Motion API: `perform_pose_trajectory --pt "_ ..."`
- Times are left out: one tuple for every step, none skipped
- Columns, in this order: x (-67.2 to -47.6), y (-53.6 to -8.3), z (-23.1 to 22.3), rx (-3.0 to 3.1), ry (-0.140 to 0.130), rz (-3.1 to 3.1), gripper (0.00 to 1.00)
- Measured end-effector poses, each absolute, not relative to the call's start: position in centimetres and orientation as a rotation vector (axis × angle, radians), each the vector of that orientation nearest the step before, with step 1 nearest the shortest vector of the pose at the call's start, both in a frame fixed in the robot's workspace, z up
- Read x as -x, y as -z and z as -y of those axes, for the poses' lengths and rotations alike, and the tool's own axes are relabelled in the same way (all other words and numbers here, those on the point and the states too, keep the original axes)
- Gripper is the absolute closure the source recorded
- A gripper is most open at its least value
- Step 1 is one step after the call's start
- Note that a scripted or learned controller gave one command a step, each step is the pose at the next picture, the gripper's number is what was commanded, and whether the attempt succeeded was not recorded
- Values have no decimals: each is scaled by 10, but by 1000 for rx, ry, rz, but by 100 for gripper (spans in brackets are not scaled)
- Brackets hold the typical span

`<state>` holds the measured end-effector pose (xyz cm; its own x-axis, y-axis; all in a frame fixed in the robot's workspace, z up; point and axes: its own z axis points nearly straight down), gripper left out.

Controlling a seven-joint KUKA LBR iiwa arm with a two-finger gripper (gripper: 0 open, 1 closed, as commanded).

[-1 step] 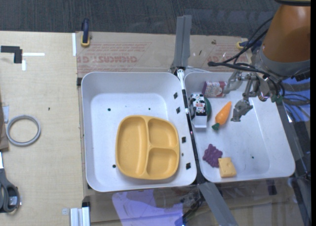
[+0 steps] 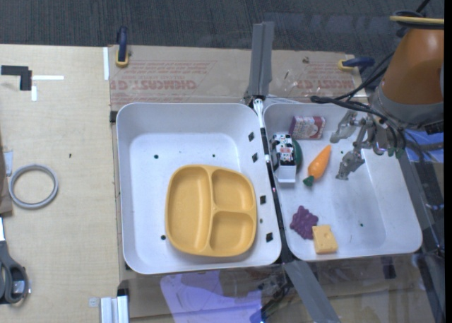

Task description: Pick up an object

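Note:
The right bin [image 2: 395, 233] holds an orange toy carrot [image 2: 320, 162], a small black-and-white carton [image 2: 284, 155] lying against the divider, a pink packet [image 2: 308, 126], a purple grape bunch [image 2: 304, 221] and a yellow block [image 2: 325, 239]. My gripper [image 2: 349, 149] hangs over the upper right part of this bin, just right of the carrot. It is open, with nothing between its metal fingers [image 2: 349, 166]. The orange-banded arm [image 2: 417, 60] comes in from the upper right.
The left bin [image 2: 141, 173] holds a yellow divided plate [image 2: 210, 210]. On the wooden bench to the left lie a grey tape ring [image 2: 32, 186] and scissors [image 2: 10, 280]. Cables run behind the arm at the right.

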<state>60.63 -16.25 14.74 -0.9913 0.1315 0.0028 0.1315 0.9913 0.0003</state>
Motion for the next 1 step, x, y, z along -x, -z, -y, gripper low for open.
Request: perform_pose_trajectory --pt "-637 -98 170 892 -2 3010 0"
